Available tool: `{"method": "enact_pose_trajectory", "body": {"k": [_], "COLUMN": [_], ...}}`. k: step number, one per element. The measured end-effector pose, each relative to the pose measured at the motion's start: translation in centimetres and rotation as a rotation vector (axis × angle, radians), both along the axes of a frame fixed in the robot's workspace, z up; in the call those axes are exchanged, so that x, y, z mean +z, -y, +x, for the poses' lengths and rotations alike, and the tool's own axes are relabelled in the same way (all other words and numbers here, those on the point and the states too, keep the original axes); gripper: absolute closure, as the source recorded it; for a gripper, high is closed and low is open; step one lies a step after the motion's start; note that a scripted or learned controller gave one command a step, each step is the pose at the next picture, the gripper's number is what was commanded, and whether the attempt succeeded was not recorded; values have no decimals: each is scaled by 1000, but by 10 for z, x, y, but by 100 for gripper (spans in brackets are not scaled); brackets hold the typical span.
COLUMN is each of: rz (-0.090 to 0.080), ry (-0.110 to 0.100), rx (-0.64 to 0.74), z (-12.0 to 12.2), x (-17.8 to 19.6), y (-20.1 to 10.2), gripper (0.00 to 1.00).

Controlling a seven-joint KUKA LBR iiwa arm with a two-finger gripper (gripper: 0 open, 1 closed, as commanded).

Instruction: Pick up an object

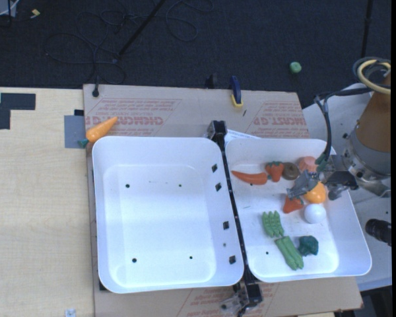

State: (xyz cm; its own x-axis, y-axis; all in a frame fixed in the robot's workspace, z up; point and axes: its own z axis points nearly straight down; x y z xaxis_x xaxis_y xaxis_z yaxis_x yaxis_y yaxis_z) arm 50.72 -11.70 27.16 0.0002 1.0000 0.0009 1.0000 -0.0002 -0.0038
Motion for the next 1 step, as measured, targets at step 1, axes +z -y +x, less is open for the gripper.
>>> {"method": "enact_pose_trajectory", "body": {"k": [1], "rz": [2], "ry": [-4], "rx": [5], "z": [67], "x": [-90], "y": [-41], "gripper": [0]}}
